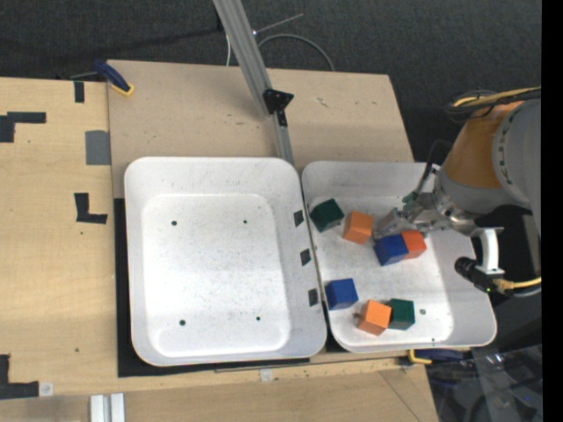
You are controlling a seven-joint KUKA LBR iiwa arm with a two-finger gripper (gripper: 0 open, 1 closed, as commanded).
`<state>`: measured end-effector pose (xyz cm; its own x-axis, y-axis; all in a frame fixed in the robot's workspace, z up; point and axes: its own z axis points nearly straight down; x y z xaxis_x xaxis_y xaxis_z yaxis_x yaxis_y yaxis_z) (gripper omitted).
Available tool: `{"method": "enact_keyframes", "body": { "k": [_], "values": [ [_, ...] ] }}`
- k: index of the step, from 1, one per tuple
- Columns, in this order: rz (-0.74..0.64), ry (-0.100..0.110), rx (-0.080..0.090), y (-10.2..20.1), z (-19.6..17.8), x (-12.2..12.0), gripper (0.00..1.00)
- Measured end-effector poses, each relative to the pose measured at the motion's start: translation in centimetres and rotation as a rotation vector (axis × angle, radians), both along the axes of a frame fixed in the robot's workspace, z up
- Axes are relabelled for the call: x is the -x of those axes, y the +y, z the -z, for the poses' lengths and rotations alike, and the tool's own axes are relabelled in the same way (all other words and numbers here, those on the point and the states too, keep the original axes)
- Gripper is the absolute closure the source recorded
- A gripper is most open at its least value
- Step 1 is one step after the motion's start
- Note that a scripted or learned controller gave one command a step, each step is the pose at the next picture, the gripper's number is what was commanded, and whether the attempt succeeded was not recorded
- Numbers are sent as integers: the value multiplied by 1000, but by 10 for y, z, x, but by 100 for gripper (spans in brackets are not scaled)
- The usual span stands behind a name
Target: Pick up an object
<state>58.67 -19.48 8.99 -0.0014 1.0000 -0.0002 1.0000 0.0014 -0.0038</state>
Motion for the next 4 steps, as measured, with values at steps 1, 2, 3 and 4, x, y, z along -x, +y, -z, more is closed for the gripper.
{"method": "enact_keyframes", "body": {
  "k": [1,2,3,4],
  "values": [
    [-1,-2,-1,0,-12,-1,100],
    [0,-8,2,-4,-64,-11,100],
    [1,-8,2,-8,-118,-3,100],
    [0,-10,2,-9,-183,-4,100]
  ]
}}
